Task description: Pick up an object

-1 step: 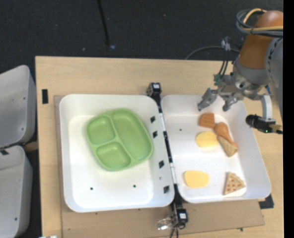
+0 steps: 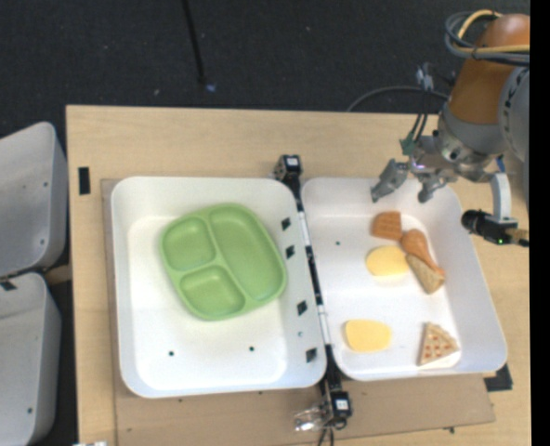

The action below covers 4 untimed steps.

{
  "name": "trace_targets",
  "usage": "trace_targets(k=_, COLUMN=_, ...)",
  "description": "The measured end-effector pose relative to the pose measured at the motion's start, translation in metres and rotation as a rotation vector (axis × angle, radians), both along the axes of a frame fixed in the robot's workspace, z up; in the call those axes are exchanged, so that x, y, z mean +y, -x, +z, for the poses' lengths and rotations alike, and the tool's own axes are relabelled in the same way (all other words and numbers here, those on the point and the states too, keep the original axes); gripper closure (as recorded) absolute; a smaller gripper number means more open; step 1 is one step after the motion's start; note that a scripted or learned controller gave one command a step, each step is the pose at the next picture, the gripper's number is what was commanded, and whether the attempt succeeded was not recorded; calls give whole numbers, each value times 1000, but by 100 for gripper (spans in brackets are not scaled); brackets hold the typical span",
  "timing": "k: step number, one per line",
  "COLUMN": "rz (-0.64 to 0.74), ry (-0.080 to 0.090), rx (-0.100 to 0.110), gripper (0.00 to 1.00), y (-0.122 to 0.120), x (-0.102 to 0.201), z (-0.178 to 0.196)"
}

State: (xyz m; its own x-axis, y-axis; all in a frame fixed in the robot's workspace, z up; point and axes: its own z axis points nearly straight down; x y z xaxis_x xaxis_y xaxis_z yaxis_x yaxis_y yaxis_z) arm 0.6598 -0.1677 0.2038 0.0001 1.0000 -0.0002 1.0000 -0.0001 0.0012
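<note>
Nearest in the right bin [image 2: 484,337] lie a waffle wedge [image 2: 437,345] and a yellow piece [image 2: 367,335]; farther back sit a pale round [image 2: 387,262] and a drumstick [image 2: 420,254]. Above the far rim, the gripper [image 2: 409,183] hangs spread, holding nothing. Left bin [image 2: 131,342] bears a green tray [image 2: 223,260].

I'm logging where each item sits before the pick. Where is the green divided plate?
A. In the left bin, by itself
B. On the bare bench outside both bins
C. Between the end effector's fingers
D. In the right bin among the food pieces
A: the green divided plate lies flat in the left bin, while the food pieces sit in the right bin and the end effector hovers over that bin's far edge.
</note>
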Motion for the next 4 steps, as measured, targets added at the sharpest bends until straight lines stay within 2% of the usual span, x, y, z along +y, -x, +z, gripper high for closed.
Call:
trace_targets(k=1, rz=0, ry=2, rx=5, gripper=0, y=-3, x=-4, z=-62)
trace_targets(k=2, rz=1, ry=6, rx=-6, gripper=0, y=-5, x=-7, z=-99)
trace_targets(k=3, rz=2, ry=9, rx=-17, gripper=100, y=-8, x=-8, z=-82)
trace_targets(k=4, rz=3, ry=2, rx=-6, gripper=100, y=-20, x=-8, z=-25)
